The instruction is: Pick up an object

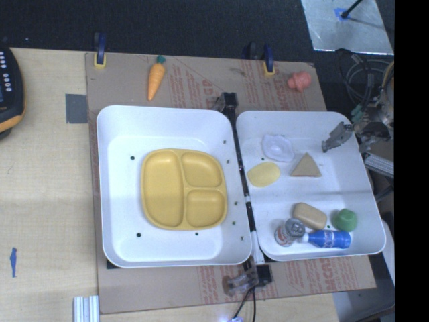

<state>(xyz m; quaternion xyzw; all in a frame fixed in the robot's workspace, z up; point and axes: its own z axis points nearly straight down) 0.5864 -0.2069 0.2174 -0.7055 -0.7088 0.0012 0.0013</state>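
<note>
A divided tray (183,188) lies in the left bin (114,180).

Bright, even overhead light; white bins (107,180) glare slightly; overall soft focus.

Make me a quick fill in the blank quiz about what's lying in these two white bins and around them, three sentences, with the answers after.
1. The yellow divided tray lies in the ____ bin.
2. The toy carrot lies outside both bins, on the ____ sheet.
3. The tan triangular wedge lies in the right bin, just below the ____.

Missing words: left; cardboard; gripper
</note>
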